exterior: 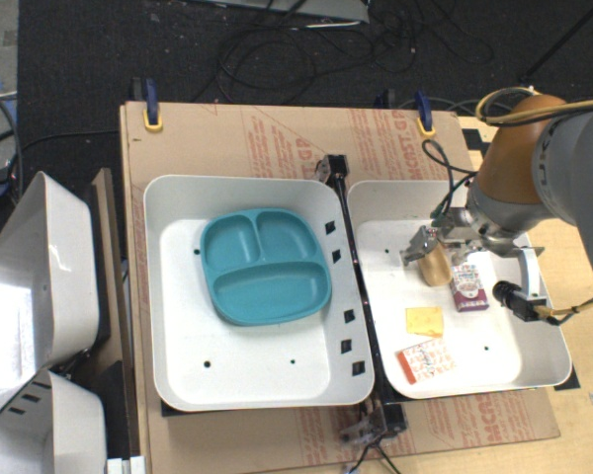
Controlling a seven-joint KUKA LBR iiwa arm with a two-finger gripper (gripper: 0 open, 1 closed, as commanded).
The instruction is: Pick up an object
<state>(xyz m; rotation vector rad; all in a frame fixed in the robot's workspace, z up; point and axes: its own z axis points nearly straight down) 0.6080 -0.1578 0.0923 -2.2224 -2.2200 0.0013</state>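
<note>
A: What lies in the left bin (168, 294)?

B: A teal divided plate (265, 268) with three compartments, lying flat near the bin's centre.

A: And the right bin (549, 363)?

B: Four small items. A tan, rounded object (435, 266) sits in the upper middle. Just right of it is a small white and purple packet (468, 288). Below them lies a yellow square (424, 321), and nearest the front edge a red and white packet (426, 361), tilted.

A: Where is the arm (534, 171)?

B: It reaches in from the right over the right bin. The gripper (431, 247) is low, directly at the tan object and touching or nearly touching it.

A: Is the gripper gripping it?

B: That cannot be told: the view is too small to judge whether the gripper is wide or narrow.

A: What carries the bins?

B: A table (247, 131) topped with brown cardboard.
</note>
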